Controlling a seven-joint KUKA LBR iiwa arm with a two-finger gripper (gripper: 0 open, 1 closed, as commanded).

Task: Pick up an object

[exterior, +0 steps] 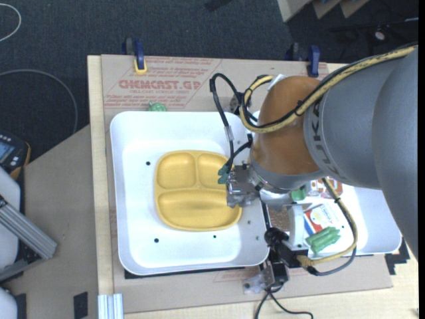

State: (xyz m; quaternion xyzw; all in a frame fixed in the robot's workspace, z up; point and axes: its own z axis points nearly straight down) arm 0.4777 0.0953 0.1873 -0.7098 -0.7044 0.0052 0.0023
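The tool [234,190] hangs low over the right rim of the yellow plastic divided plate [194,190], at about three o'clock on that plate. From this high slanted angle I cannot tell whether the tool is open or closed; the wrist and its cables hide that part. Nothing can be made out in its grip.

The plate, the likeliest thing to pick, lies flat near the middle of the left white shallow bin [133,198]. The right white shallow bin [372,231], at three o'clock from the left one, sits largely under the arm.

My reading of the risks:
- A wide, flat plate gives a two-finger tool only its thin rim, so a closing grip may slide off the smooth plastic, or lift one edge and let it drop.
- Coming down onto the rim could press that side and tip or skate the plate toward nine o'clock.
- The loose black and yellow cables [226,111] hang close to the bin wall and could snag.

Count:
- Yellow divided plate: one, with three compartments.
- White bins: two.
- Green blocky plastic toy [324,239]: one, in the right bin at about five o'clock from the tool.
- White printed card or packet [321,216]: one, just beside the green toy; other items under the arm are too hidden to count.
- Blue clamps [138,48] on the worktop's far edge: two.
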